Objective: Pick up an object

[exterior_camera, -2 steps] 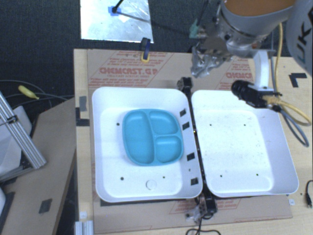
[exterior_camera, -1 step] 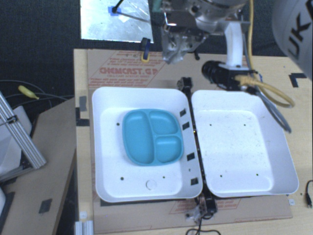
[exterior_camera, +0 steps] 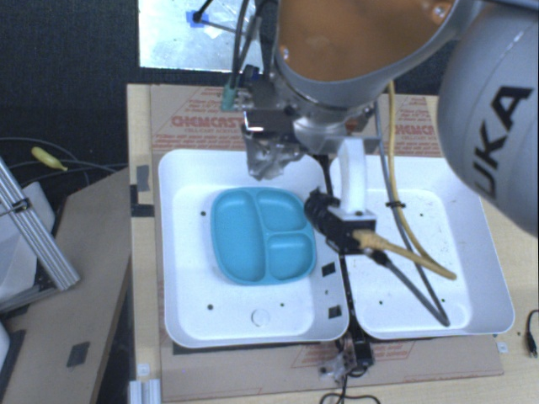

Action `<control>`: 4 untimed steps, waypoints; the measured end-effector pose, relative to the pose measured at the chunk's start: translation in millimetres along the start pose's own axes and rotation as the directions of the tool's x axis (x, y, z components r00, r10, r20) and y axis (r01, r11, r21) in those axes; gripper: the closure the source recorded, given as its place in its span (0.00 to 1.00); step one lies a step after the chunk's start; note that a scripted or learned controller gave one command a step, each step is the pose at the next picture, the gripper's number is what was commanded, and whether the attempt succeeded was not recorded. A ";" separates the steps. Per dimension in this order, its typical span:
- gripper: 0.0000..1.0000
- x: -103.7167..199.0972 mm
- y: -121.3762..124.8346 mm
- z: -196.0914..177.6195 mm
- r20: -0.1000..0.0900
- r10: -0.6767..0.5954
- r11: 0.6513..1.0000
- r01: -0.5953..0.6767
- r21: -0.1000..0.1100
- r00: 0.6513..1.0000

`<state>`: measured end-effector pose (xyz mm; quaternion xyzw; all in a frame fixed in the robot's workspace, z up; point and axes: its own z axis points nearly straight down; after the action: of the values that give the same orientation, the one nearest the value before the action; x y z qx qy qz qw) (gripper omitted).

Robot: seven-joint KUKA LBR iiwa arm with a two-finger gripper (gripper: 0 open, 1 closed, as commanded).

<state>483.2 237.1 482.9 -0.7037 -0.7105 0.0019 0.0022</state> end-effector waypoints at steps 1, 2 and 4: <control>1.00 -40.4 2.6 138.7 0.007 0.013 1.000 -0.013 0.007 1.000; 1.00 -101.8 3.8 35.1 -0.003 0.015 1.000 -0.015 -0.019 1.000; 1.00 -133.8 2.2 17.1 0.000 0.010 1.000 -0.010 -0.006 1.000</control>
<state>486.6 103.3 465.7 -0.7071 -0.7071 -0.0001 -0.0001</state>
